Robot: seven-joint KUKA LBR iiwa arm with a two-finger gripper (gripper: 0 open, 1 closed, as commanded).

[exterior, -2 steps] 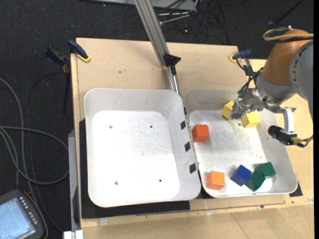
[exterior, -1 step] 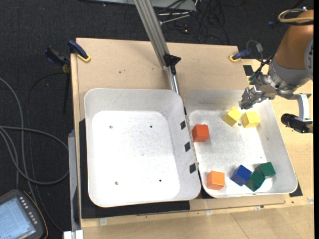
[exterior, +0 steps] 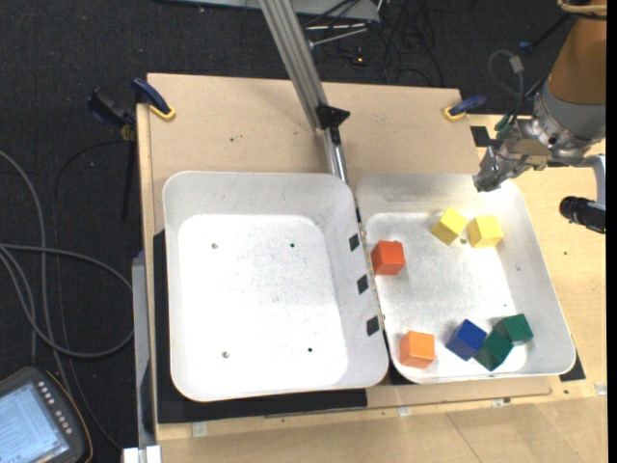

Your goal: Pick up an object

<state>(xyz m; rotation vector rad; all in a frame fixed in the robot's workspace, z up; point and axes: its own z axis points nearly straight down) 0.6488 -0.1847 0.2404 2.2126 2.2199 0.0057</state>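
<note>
- End effector [exterior: 490,178] hovered over the far rim of the right white plastic bin [exterior: 540,287]; whether it was apart or together could not be told.
- Two yellow cubes [exterior: 468,229] lay closest to it inside that bin, just beside each other.
- Judgement: descend centred on one cube, clear of its neighbour.

The scene is evenly and brightly lit from above, and only short, soft shadows are cast beside the blocks. The white bins [exterior: 193,201] are nearly washed out, while the dark floor [exterior: 58,46] is left dim. Slight softness and grain are seen throughout.
</note>
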